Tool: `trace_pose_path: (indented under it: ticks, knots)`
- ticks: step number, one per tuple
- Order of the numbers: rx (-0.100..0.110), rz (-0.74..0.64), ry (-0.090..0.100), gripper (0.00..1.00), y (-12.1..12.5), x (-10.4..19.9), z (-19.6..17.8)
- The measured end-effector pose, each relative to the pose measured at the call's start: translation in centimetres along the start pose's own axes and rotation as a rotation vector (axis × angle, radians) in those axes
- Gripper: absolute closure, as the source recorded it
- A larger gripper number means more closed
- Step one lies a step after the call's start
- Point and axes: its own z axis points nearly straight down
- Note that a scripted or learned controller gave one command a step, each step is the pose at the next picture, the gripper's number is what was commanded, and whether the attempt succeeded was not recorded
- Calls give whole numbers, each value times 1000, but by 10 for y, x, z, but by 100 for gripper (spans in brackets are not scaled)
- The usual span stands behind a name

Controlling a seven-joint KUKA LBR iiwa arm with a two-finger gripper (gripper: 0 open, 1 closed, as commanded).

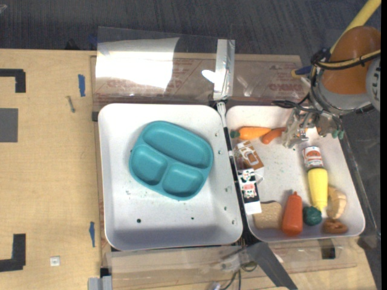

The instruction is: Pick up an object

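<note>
The gripper [300, 132] hangs low over the far end of the right bin [275, 162], its metal fingers pointing down just beside an orange carrot piece [272, 136]; whether they are parted or closed cannot be told, and nothing is seen between them. Left of it lies a longer carrot [254, 132]. Nearer the camera from the tool, a yellow bottle [317, 180] with a red-and-white label lies flat; its writing is too small to read. Beyond that sit a red bottle [292, 212], a green piece [312, 215], a tan lump [337, 202] and a brown ring [334, 226]. Along the bin's left wall lie small printed cartons [248, 171], their print illegible. Farther left, the left bin [115, 162] holds a teal divided tray [172, 158]. Both bins rest on a plywood bench [45, 162] marked with black tape, with dark carpet [181, 5] behind.
</note>
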Motion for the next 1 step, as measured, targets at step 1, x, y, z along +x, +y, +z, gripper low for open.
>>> trace_pose_path:
  ticks: [1]
  knots:
    - [6, -103, -16, 100, 52, 4, -153]
